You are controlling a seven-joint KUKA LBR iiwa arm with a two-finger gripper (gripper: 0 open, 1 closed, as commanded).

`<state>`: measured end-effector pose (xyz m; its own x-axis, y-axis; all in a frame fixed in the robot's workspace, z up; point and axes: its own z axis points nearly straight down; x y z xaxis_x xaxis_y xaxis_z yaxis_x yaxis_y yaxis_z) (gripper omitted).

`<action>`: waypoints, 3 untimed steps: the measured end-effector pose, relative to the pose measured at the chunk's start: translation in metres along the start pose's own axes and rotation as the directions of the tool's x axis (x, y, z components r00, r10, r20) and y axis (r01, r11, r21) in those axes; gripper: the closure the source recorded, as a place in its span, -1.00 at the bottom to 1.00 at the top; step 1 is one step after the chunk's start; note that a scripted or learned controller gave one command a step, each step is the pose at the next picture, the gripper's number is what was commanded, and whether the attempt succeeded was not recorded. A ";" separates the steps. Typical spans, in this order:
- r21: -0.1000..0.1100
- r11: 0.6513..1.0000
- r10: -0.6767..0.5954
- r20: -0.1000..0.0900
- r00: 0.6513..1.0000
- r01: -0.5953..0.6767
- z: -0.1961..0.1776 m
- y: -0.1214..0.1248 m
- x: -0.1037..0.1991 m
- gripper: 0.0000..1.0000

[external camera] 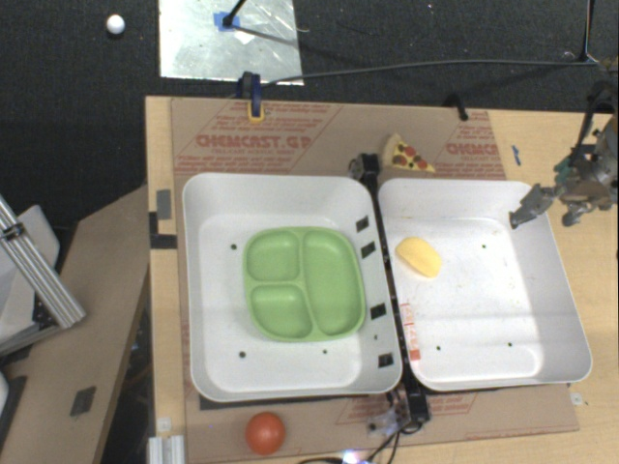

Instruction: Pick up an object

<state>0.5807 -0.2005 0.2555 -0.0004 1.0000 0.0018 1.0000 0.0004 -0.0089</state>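
Find the gripper (546, 211) at the right of the scene, over the far right corner of the right bin (551, 356), hung below a grey wrist reaching in from the right edge. Reads as spread: two dark fingers (524, 213) set apart, angled down and to the left, with pale bin wall between them and nothing clamped. Hard to tell from this slant whether touching the rim or hanging just above it.

Look for the yellow lump (419, 256) on the floor of that same bin, in its far left part, near the divide from the left bin (208, 356). Lying free, well apart from the gripper, with bare white floor all round.

Note a green divided plate (303, 283) flat in the middle of the left bin, three compartments facing up.

Outside the bins, on the brown cardboard (290, 138): a toy pizza slice (408, 155) just beyond the gap between the two bins, and an orange-red ball (265, 432) by the near edge, in front of the left bin. Farther off, on the dark floor, a silvery sheet (229, 25) and a small white ball (116, 24) to its left.
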 end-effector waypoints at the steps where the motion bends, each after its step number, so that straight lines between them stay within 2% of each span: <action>1: -0.011 1.000 -0.003 0.002 1.000 0.003 -0.006 0.002 0.001 -1.00; 2: -0.009 1.000 -0.001 0.003 1.000 0.001 0.036 0.006 -0.004 -1.00; 3: -0.006 1.000 -0.001 0.001 1.000 0.001 0.098 0.001 -0.005 -1.00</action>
<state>0.5812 -0.2056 0.1578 -0.0011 1.0000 0.0008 1.0000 0.0011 -0.0024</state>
